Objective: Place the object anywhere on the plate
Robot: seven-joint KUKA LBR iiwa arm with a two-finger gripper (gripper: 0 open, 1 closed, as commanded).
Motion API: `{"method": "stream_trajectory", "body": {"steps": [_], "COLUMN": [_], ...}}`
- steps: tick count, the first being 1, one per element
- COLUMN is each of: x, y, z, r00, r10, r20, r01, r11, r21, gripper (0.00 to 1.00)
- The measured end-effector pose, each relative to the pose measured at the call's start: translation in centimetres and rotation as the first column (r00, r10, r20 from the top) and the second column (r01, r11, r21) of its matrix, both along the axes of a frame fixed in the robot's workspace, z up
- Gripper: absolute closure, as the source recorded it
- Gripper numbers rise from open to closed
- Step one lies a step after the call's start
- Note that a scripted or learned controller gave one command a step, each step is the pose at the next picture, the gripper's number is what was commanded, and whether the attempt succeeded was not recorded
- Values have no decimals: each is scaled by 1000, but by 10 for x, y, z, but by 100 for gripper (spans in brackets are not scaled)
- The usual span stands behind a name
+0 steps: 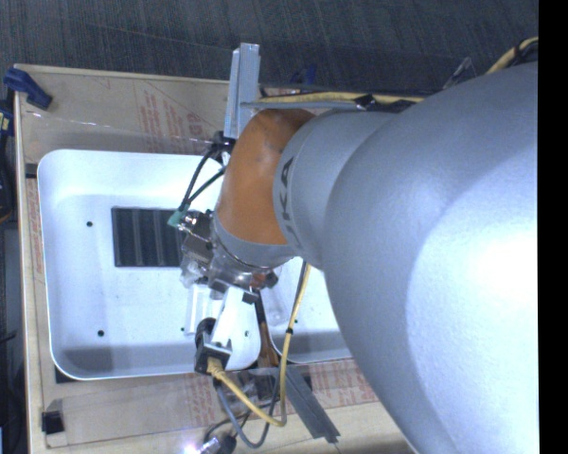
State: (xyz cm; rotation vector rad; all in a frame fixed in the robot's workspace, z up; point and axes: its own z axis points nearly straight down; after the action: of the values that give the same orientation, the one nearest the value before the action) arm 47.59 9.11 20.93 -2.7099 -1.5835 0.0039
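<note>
Now the pincer point(197, 282) hangs low over the white bin point(76, 343), close to the wall on the arm's side, with the wrist turned straight down, a pose that suits a pick or a drop, I'd say. Open or closed? Cannot tell from up here. Flat on the bin floor, just beside the pincer, lies a dark ribbed rectangle point(144, 236); whether that's the object, I cannot tell. The grey arm point(407, 253) looms across the bin's far side.
</note>
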Motion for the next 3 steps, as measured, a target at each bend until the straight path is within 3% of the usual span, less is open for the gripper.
{"method": "stream_trajectory", "body": {"steps": [1,2,3], "x": [66,115,172], "y": [70,81,43], "z": [-109,4,-38], "r00": [917,969,996], "r10": [-399,-247,-88], "r20": [-4,0,-1], "r01": [399,247,88], "r11": [917,969,996], "r21": [-4,1,0], "gripper": [100,100,100]}}
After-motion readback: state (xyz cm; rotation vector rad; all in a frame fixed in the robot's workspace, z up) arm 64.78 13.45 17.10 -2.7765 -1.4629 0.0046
